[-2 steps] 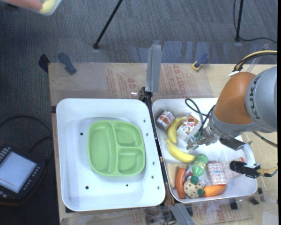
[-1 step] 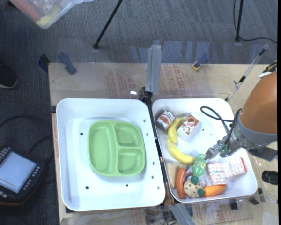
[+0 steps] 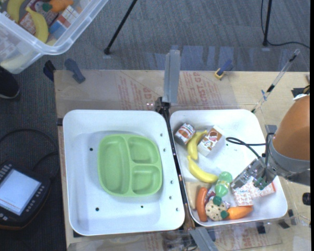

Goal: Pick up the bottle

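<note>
Bottle [image 3: 223, 182], green, lies in right bin [image 3: 240, 116] among toy food, just beside tool [image 3: 249, 175]. Tool state: cannot tell. Risk: crowding banana [image 3: 198, 163] and carton [image 3: 251, 192] could foul the grasp.

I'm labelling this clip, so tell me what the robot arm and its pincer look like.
The arm is bulky and rounded, orange where it enters from the right, with a grey metal section below it. A black cable loops toward the wrist. The pincer is a small grey metal assembly with greenish parts.
</note>
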{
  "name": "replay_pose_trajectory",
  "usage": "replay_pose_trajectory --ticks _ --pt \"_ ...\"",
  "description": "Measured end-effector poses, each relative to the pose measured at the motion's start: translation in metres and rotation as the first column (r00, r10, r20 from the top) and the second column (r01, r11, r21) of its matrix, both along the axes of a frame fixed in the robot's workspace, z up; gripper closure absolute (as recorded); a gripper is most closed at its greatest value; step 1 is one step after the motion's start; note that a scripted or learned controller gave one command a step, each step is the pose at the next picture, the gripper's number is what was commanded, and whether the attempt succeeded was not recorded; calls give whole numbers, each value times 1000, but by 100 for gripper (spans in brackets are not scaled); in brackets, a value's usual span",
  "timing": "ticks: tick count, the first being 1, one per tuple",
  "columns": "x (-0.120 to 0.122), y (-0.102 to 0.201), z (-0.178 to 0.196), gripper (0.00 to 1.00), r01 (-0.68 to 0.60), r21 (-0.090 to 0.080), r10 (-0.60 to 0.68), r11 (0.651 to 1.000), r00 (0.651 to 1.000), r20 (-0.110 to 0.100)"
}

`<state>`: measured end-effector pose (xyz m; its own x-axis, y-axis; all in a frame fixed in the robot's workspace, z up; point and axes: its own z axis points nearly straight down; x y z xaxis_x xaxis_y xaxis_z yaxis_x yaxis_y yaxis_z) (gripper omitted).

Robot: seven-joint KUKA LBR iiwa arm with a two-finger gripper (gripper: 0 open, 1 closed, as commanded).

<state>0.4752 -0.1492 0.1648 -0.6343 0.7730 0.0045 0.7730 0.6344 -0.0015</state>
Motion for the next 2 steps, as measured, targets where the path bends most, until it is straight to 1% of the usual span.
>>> replay_pose_trajectory --ticks 1,2 --pt "1 -64 46 100 -14 -2 14 1000 1000 4" --pt "2 -62 58 100 -332 -2 332 943 943 6"
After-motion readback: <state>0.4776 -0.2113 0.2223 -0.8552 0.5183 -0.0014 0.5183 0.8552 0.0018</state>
